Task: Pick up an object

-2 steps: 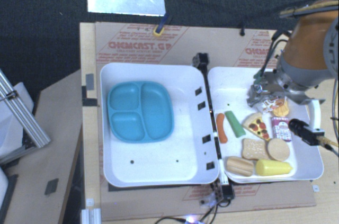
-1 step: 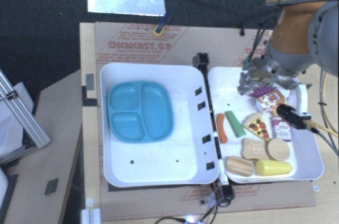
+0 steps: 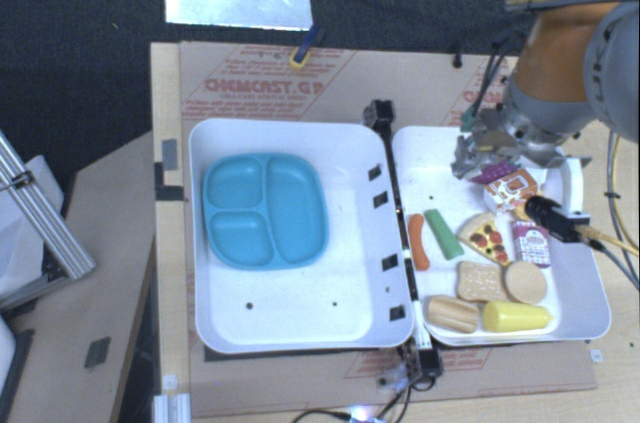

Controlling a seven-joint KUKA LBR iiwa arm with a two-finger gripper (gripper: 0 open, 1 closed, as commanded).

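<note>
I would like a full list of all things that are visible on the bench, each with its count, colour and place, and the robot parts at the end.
left bin: 1, white, left half of the bench
divided plate: 1, blue, inside the left bin
right bin: 1, white, right half of the bench
toy carrot: 1, orange, right bin, by its left wall
green stick: 1, green, right of the carrot
pizza slice: 1, yellow and red, middle of the right bin
snack packets: 2, purple and orange-white, near the gripper
cracker: 1, tan, front of the right bin
round cookie: 1, tan, right of the cracker
bread roll: 1, brown, front row
yellow piece: 1, yellow, front row
arm: 1, grey and orange, over the right bin
gripper: 1, dark grey, above the far part of the right bin
</note>
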